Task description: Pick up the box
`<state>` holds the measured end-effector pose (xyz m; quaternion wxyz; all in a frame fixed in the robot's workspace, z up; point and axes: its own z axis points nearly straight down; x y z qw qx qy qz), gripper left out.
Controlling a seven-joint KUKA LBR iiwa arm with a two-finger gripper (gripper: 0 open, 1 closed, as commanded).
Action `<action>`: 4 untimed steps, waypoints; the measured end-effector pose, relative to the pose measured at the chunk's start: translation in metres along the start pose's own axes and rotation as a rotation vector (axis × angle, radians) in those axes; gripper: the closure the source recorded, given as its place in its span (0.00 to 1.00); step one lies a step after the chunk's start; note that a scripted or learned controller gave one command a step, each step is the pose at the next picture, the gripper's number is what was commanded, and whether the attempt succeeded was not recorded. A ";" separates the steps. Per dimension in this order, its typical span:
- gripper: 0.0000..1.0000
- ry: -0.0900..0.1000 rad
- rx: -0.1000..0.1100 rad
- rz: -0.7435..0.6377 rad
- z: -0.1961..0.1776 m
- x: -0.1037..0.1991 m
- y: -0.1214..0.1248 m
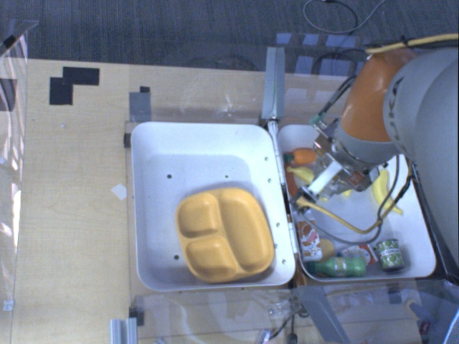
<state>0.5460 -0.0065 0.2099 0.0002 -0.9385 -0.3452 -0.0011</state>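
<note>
My arm comes in from the right, the orange band above the wrist hanging over the right bin point(427, 258). My claw point(320, 183) is low inside that bin, near its left wall, but I cannot tell its state or whether it has hold of anything. The box point(310, 241), a small white carton with red print, lies against the left wall, just below my claw. Beside it are a green bottle point(338, 266), a green can point(390, 254) and a yellow banana point(380, 189). In the left bin point(154, 149) sits a yellow divided tray point(224, 233).
</note>
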 end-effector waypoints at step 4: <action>1.00 0.000 0.000 -0.192 0.025 0.081 0.052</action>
